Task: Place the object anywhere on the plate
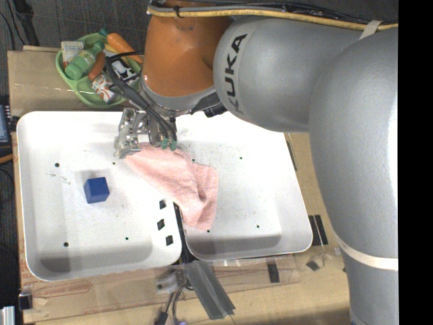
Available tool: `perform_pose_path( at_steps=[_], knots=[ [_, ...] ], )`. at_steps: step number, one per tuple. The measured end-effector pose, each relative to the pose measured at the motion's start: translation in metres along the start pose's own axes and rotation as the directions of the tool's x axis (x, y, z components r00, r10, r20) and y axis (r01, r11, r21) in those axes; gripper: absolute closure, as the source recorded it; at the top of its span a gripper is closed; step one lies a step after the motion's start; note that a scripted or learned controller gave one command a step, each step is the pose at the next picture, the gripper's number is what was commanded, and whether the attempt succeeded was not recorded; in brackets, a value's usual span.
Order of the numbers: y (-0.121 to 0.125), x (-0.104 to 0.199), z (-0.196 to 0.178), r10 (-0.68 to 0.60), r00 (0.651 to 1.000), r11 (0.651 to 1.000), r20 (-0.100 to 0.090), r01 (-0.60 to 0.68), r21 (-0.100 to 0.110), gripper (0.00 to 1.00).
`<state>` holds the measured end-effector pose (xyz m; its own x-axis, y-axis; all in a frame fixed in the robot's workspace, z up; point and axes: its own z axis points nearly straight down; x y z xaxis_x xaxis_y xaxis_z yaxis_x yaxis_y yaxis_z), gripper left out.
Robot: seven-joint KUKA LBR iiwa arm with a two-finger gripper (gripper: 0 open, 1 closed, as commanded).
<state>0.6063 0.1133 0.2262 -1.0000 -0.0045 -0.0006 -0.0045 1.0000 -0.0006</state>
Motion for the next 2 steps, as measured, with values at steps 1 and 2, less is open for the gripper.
perform_pose_path(
  at_steps=[1, 2],
  knots=[
    [0.0476, -0.0051, -0.0065, -0.002, 1.0, 1.0, 0.002, 0.002, 0.0, 1.0],
    [0.0474, -0.0052, -0.0065, -0.002, 1.0, 1.0, 0.002, 0.002, 0.0, 0.0]
  ],
)
